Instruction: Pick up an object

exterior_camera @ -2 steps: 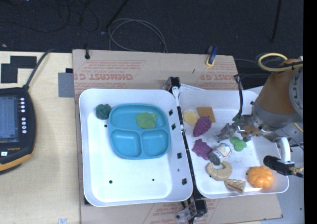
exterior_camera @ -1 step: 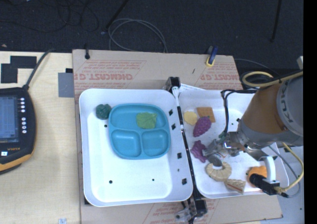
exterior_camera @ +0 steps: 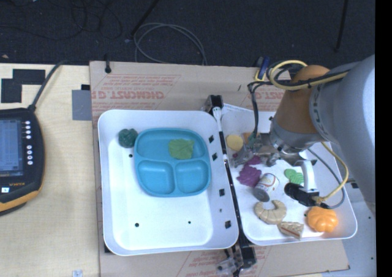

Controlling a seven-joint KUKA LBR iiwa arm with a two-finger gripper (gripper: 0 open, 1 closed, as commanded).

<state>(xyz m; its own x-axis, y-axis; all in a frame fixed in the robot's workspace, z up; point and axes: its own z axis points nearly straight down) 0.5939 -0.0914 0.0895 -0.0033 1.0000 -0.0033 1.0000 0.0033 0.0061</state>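
Tool (exterior_camera: 260, 147): low in right bin (exterior_camera: 343, 233); whether parted or closed, cannot tell. Purple toy (exterior_camera: 249, 175) at its 6 o'clock, just beside; can (exterior_camera: 266, 182) at 5; yellow ball (exterior_camera: 234, 142) at 9. Advice: centre over one piece, clear of neighbours, before closing. Left bin (exterior_camera: 122, 220): blue tray (exterior_camera: 171, 162).

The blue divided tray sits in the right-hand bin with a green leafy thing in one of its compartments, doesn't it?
Not quite. The camera view shows the blue divided tray in the left bin, not the right one. The rest holds: a green leafy thing lies in the tray's upper right compartment.
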